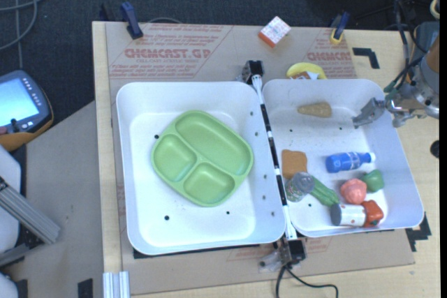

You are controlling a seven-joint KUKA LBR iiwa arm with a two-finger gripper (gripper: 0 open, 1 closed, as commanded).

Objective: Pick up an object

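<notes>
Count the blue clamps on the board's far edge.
2: one blue clamp at the far left corner, another blue clamp at the far right, behind the right bin. Others may sit out of frame.
</notes>
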